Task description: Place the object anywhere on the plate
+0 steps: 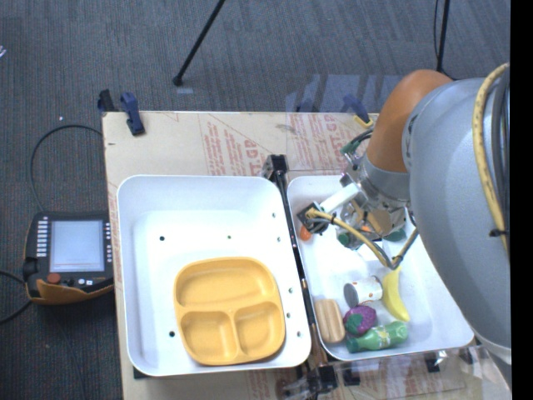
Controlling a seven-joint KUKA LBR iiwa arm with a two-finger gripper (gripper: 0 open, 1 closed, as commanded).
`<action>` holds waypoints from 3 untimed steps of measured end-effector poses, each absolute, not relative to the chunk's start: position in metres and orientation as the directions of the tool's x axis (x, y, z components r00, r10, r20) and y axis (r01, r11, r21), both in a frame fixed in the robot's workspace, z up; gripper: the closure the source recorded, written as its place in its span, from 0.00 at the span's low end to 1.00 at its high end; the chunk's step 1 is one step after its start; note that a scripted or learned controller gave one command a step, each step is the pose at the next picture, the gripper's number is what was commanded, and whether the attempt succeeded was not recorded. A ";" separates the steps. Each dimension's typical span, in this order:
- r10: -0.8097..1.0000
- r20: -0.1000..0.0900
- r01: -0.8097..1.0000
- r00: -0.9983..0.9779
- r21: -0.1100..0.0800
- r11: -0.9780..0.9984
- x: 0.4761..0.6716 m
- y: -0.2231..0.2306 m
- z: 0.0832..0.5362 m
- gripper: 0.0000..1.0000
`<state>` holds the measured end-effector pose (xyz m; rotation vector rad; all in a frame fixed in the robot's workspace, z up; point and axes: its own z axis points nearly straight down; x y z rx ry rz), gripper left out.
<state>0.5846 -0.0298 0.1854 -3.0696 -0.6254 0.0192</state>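
A yellow plate (229, 309) with three compartments lies in the left white bin (141, 223), toward its front. My gripper (369, 223) hangs low over the back of the right bin (441, 311), with cables looped around it. A small green object (345, 238) lies just under its left side and a small orange piece (306, 233) sits by the bin's left wall. Whether the gripper touches either one I cannot tell. Nothing lies on the plate.
At the front of the right bin lie a yellow banana (394, 294), a white cup (362, 291), a purple grape bunch (361, 318), a green bottle (379, 337) and a tan bread roll (328, 319). The big grey arm (466, 215) covers that bin's right side.
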 end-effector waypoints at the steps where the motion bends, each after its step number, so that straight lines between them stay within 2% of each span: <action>1: 0.628 -0.003 0.628 0.778 -0.006 -0.778 0.523 -0.099 0.235 1.00; 2: 0.439 -0.007 0.439 0.899 -0.009 -0.899 0.475 -0.040 0.252 1.00; 3: 0.423 -0.009 0.423 0.906 -0.009 -0.906 0.475 0.014 0.239 1.00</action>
